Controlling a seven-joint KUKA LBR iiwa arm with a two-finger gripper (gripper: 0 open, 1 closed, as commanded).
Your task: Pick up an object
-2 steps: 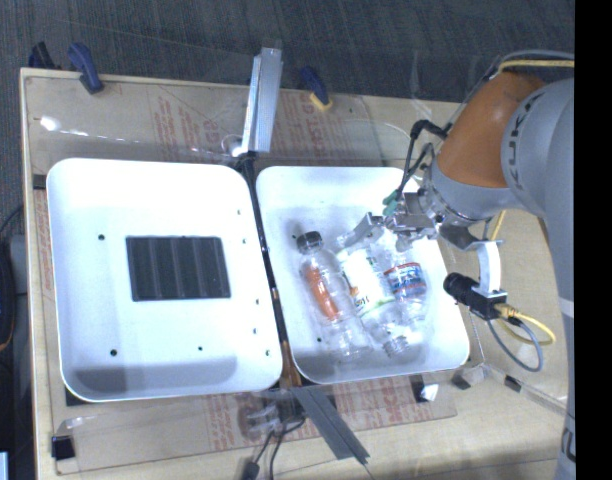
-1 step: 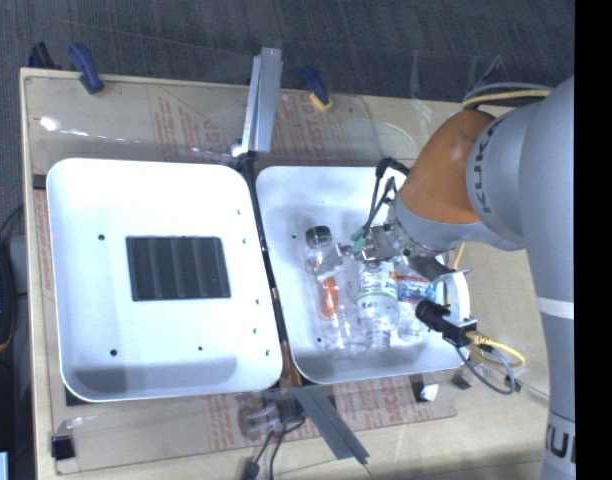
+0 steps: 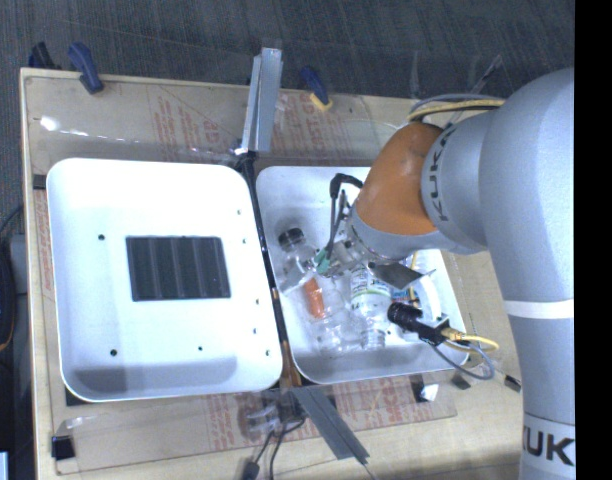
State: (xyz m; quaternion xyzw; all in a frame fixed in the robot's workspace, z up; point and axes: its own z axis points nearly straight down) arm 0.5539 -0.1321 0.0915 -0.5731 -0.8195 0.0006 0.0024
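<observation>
Pale wood shows along the near edge of the bench, where a grey metal strip lies slantwise by the front of the bins. Just behind it, the right bin holds a small heap of things: an orange piece, a clear plastic bottle and a little dark-capped item set slightly apart towards the back. The arm comes in from the right and bends down over this heap, so that the gripper sits low among the clear things, its wrist and cables covering it; I cannot tell how the pincer stands, or whether anything is in it. The left bin carries a dark ribbed panel on its floor. Further back, blue clamps pin the sheet to the board. To my eye the risk lies in the crowding: the things lie touching, so the pincer may close on a slippery clear edge, nudge the pile aside, or lift nothing at all.
</observation>
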